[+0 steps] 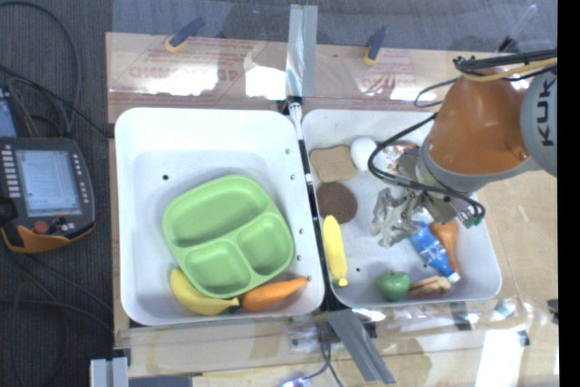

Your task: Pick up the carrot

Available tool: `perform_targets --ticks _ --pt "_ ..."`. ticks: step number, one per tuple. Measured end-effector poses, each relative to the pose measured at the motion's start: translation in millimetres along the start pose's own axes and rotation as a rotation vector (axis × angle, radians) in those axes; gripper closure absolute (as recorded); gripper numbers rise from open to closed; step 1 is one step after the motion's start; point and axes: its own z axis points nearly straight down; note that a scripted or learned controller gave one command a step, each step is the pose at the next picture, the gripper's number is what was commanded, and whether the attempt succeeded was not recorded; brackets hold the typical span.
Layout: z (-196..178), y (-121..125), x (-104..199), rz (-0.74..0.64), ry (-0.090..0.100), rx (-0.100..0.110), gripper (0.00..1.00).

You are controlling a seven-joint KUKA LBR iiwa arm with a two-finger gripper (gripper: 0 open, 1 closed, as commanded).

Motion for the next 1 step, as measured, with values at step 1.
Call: perform_targets --ticks 1 --pt "-178.0 -24.2 -37.4 0.086 -0.011 0.007 1.00"
